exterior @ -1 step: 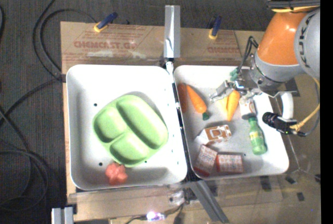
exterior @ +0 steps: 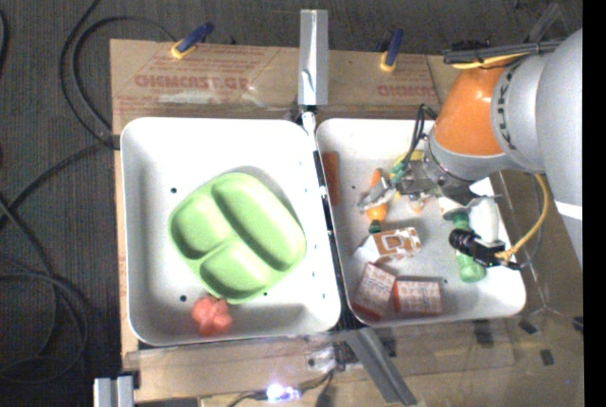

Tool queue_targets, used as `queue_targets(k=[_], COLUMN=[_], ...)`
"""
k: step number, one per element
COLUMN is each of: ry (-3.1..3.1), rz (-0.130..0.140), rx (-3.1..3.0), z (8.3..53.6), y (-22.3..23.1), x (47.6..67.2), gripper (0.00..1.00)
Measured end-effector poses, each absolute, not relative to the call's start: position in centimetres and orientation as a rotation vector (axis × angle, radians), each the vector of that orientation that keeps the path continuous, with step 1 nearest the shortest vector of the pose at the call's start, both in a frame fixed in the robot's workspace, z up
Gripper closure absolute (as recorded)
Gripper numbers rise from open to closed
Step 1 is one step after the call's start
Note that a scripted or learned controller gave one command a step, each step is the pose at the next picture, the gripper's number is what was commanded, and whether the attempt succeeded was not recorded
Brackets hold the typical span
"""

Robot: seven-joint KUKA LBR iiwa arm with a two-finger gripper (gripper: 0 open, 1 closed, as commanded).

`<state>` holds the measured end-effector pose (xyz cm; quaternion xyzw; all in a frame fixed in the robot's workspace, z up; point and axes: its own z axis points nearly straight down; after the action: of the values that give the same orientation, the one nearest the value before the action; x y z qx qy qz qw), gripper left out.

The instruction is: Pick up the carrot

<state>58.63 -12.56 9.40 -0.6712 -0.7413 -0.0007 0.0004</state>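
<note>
The carrot [exterior: 378, 196] is a small orange piece lying in the right bin [exterior: 511, 306], upper left of its middle. My gripper [exterior: 396, 180] hangs low over the bin at the carrot's upper right end, right beside it or touching it. The grey arm with its orange band [exterior: 473, 116] reaches in from the right and hides the bin's upper right part. Whether the carrot is between the gripper's tips is hidden by the wrist.
The right bin also holds a thin reddish stick [exterior: 329, 176] along its left wall, a small brown box [exterior: 398, 242], two packets [exterior: 399, 291], a green bottle [exterior: 466, 256] and a white item [exterior: 485, 216]. The left bin [exterior: 142, 206] holds a green divided plate [exterior: 239, 235] and a pink toy [exterior: 210, 314].
</note>
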Motion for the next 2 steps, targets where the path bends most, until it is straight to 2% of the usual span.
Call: queue_targets(k=[1,2], ry=[-2.328,-2.081], rz=[-0.001,0.005], rx=[-2.109,-2.352], z=[10.3,18.3], y=[-12.6,-6.3], x=[58.6,61.6], gripper=[1.0,1.0])
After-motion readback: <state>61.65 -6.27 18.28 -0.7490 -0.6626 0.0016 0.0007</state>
